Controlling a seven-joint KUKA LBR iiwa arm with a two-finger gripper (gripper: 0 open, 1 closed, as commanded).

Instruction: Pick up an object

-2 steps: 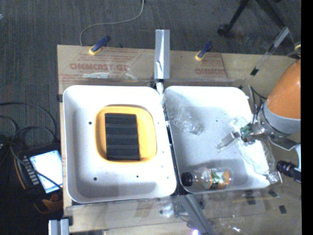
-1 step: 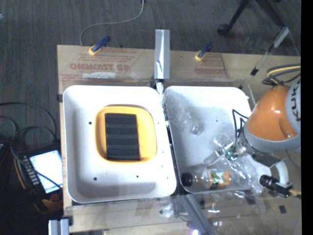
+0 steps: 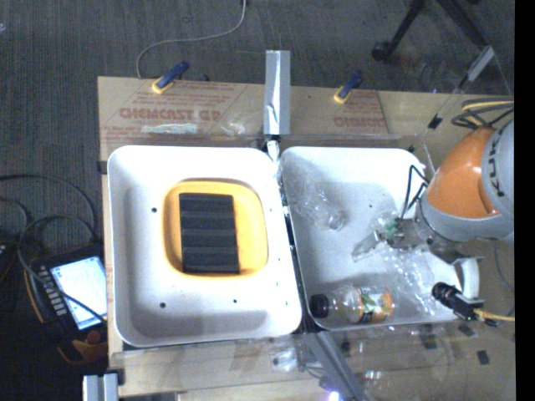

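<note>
Objects, left to right: yellow-and-black sponge (image 3: 215,230) flat in left bin (image 3: 134,307); bottle (image 3: 355,304) lying at right bin (image 3: 351,159) front wall, clear crumpled plastic (image 3: 322,207) behind it. Nothing lifted, grasp likely pending. End effector (image 3: 399,234) low among plastic, cannot tell its state; arm (image 3: 468,186) covers it.

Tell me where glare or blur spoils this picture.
Camera view: the clear plastic in the right bin throws bright glints and its outline is hard to trace; the arm looks soft-edged; the left bin is evenly lit with mild shadow along its walls.
</note>
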